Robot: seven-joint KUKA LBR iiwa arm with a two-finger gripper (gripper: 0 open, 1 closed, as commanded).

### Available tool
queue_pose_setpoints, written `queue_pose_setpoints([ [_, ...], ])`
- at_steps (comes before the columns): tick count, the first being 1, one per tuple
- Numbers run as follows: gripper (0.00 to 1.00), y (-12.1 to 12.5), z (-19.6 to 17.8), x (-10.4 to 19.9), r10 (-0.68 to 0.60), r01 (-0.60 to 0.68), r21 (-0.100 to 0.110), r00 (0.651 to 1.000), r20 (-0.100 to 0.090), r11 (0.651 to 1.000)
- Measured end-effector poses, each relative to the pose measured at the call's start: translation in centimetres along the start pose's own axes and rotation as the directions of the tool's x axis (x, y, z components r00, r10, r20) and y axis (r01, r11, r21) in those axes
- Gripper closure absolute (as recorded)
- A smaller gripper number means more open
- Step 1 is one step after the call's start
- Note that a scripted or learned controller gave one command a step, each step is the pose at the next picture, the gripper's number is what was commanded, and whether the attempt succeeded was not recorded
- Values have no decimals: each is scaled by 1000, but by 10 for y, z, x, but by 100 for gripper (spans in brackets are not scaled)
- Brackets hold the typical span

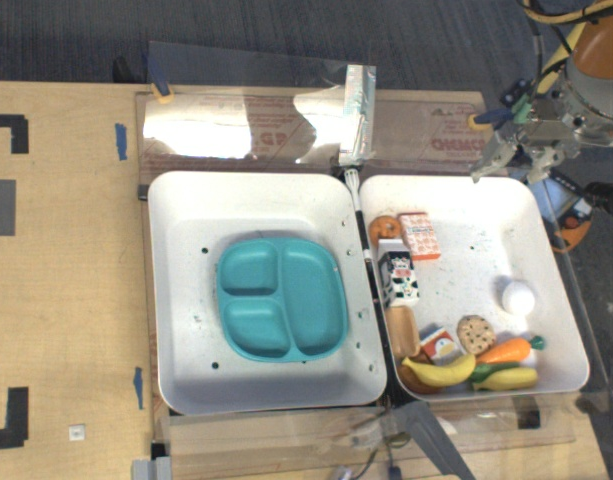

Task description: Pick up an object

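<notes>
- The grey arm's two-finger gripper [513, 158] hangs above the far right corner of the right-hand shallow white bin [466, 223]; its fingers look spread and released, with nothing between them.
- The pickable objects crowd that bin's left wall and near edge: a small red-and-white carton [419, 236], a black-and-white cow-print milk box [398, 275], a yellow toy banana [441, 372], an orange toy carrot [505, 351], a speckled round cookie [474, 333] and a white ball [517, 296].
- The ball sits apart, well clear of the walls, likely the easiest target: light but smooth and prone to roll, best pinched across its middle.
- The left bin [176, 268] holds a teal divided plate [282, 298].
</notes>
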State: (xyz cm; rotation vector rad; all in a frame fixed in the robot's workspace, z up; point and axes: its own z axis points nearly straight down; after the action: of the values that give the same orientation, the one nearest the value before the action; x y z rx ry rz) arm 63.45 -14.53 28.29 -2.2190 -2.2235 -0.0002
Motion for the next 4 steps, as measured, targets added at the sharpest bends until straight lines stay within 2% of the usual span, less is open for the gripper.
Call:
queue_pose_setpoints([
  [1,0,2,122,44,-51,51,9,999,-2,999],
  [2,0,4,157,50,-136,136,4,991,-1,991],
  [3,0,-10,196,51,-117,117,-5,993,1,993],
  [4,0,-13,196,35,-135,135,-4,991,1,991],
])
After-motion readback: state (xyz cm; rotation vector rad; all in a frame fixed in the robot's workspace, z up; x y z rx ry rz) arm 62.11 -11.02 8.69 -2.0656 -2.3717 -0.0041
